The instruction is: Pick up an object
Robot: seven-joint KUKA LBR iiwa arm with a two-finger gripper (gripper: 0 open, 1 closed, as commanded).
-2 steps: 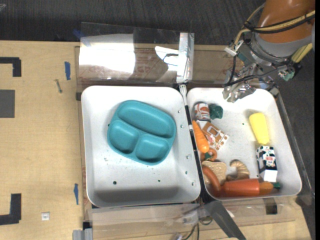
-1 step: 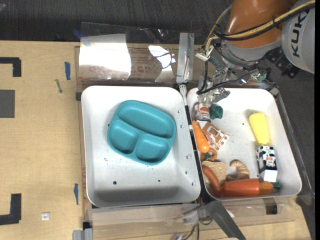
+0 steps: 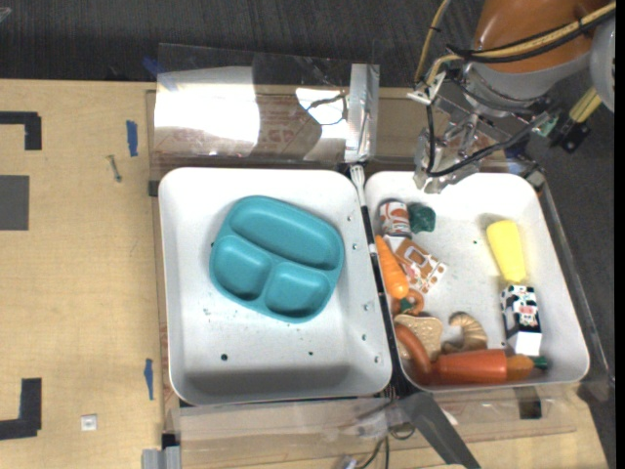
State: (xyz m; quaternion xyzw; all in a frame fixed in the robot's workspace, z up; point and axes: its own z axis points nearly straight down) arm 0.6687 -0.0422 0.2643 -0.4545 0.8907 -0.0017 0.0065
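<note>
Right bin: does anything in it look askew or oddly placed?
Nothing damaged. The toys in the right bin crowd its left and near walls; the carrot lies against the divider wall. The gripper hovers above the far edge.

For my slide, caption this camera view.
Gripper poised over the right bin's far edge, toy food below; teal divided plate in the left bin.

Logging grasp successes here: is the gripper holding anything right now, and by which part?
Nothing is held. The gripper hangs over the back edge of the right bin, with no object between its fingers.
</note>
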